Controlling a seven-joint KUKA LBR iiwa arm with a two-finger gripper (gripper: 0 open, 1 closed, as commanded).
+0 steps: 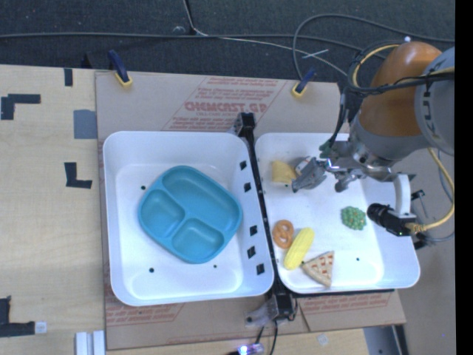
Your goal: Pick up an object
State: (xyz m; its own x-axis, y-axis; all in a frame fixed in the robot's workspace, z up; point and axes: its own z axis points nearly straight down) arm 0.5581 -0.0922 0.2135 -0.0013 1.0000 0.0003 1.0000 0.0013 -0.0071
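Observation:
My gripper [323, 177] hangs over the upper middle of the right bin [384, 276], fingers spread apart with nothing between them. A pale yellow wedge [281, 171] lies just left of the left finger [307, 177]. Lower in the same bin sit an orange pretzel-like ring [282, 233], a yellow corn cob [298, 247] and a pizza slice [320, 267]. A green broccoli piece [353, 217] rests to the right, below the wrist.
The left bin [122, 198] holds a blue divided plate [190, 213]. A black divider clip strip [253, 191] runs between the bins. Cables loop above the arm, and a black fitting [387, 219] sticks out near the broccoli.

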